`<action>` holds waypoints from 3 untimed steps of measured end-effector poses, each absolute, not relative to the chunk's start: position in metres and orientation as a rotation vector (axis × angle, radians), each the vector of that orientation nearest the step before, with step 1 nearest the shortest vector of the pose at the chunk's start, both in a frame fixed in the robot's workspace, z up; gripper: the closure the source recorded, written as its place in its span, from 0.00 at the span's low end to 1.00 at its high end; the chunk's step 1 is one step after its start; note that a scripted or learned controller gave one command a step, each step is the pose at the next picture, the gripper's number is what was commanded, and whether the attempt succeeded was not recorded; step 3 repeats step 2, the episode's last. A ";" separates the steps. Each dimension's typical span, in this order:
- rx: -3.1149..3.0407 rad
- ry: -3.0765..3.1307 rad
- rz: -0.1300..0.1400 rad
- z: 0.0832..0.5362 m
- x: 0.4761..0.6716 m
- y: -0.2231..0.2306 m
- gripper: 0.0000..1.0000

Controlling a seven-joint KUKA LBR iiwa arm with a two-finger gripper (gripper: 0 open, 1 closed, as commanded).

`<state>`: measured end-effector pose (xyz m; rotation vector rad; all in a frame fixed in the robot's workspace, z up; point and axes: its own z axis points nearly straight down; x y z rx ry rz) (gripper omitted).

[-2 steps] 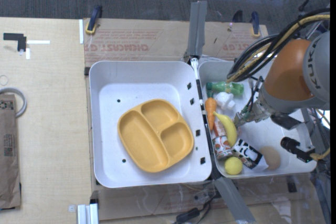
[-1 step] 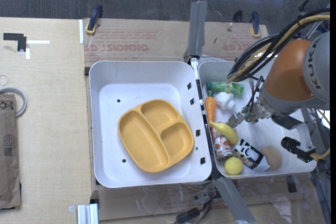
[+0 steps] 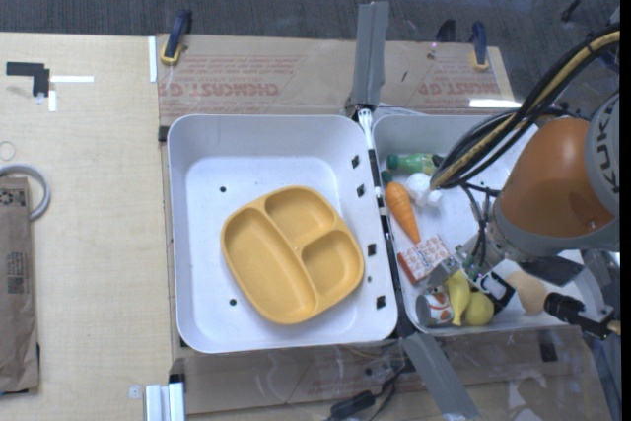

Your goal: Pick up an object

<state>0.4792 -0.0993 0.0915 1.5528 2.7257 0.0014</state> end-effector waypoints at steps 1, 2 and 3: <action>1.560 2.727 -0.001 0.098 0.479 -0.100 1.00; 1.486 2.769 -0.004 0.190 0.553 -0.066 1.00; 1.486 2.769 -0.004 0.190 0.553 -0.066 1.00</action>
